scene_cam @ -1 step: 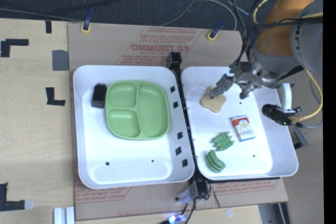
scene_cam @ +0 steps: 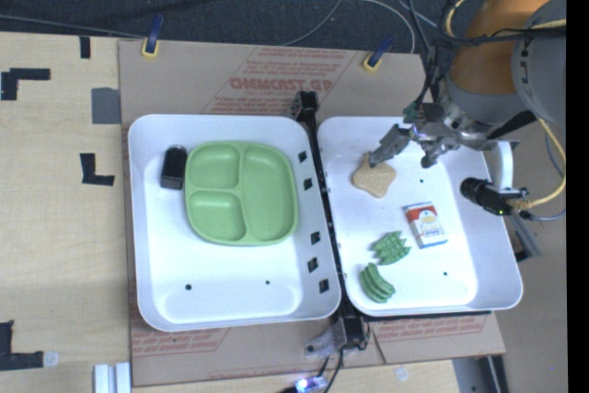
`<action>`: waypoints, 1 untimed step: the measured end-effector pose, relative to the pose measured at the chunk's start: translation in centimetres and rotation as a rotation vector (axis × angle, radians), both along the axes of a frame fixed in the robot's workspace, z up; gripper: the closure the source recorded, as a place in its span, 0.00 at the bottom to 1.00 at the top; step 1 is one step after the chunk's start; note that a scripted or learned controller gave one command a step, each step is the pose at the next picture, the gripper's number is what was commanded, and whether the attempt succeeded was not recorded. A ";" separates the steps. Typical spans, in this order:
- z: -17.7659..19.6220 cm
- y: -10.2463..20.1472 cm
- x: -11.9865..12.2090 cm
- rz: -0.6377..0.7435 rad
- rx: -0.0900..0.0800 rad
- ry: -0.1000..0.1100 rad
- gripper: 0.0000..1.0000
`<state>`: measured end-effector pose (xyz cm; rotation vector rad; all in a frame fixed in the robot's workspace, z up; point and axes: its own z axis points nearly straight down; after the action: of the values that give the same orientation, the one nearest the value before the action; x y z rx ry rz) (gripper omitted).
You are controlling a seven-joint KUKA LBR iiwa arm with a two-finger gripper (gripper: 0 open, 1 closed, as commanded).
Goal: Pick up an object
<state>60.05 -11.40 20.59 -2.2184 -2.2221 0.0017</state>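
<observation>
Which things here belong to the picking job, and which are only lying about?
In the job:
- gripper, fingers spread, one tip at the cookie
- cookie, right bin

Lying about for now:
- small box, right bin
- two green pods, right bin
- green tray and black block, left bin

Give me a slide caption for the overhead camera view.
Open gripper poised over a tan cracker in the right bin; green divided plate in the left.
</observation>
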 end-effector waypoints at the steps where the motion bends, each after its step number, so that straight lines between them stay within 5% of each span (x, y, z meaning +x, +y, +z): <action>1: -5.5 0.6 0.8 0.000 -0.001 0.003 0.00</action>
<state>60.80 -10.76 15.10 -2.2174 -2.2215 0.0064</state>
